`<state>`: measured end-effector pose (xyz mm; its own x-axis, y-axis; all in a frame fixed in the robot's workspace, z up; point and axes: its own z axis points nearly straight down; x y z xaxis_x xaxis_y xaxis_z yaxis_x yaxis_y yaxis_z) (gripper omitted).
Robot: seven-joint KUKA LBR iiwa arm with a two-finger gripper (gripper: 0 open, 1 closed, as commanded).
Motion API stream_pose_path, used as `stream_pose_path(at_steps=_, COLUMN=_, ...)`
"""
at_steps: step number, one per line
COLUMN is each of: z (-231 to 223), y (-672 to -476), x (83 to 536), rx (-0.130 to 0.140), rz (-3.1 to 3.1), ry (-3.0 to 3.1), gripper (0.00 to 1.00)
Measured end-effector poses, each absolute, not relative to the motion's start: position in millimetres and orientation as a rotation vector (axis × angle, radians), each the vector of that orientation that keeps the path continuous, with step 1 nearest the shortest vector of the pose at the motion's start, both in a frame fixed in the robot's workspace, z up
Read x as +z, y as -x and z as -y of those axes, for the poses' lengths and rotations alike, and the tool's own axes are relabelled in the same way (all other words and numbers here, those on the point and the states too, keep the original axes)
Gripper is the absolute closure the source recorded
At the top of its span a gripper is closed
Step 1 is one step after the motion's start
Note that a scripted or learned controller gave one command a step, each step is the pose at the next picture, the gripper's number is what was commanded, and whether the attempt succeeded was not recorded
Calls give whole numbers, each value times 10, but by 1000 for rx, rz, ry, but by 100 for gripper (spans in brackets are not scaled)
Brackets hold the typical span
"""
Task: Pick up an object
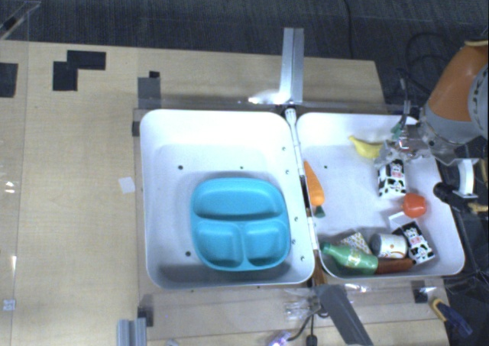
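My gripper (400,147) hangs over the far right part of the right bin (336,138), at the end of the grey arm with the orange band (455,92). It sits just right of a yellow banana (365,146) and just above a small cow-patterned carton (391,179). Nothing shows as held. An orange-red ball (414,204) lies below the carton. Along the bin's left wall lies a carrot (313,184). At the near edge are a green bottle (349,257), a small can (390,244) and a second cow-patterned carton (417,242).
The left bin (164,184) holds a blue divided plate (240,222). A metal post (293,62) stands behind the seam between the bins. Black cables and fittings crowd the bench to the right of the right bin.
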<state>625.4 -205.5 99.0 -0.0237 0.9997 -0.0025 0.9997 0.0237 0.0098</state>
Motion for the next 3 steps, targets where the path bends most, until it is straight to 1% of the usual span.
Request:
stream_pose_path(at_steps=1, z=2054, y=-5815, x=1977, rx=4, rz=-2602, ry=-1745, gripper=100)
stream_pose_path(at_steps=2, z=1923, y=-5667, x=2156, rx=4, rz=-2579, ry=-1784, gripper=100)
stream_pose_path(at_steps=3, z=2051, y=-5424, x=1975, rx=5, rz=-2467, ry=-1934, gripper=100)
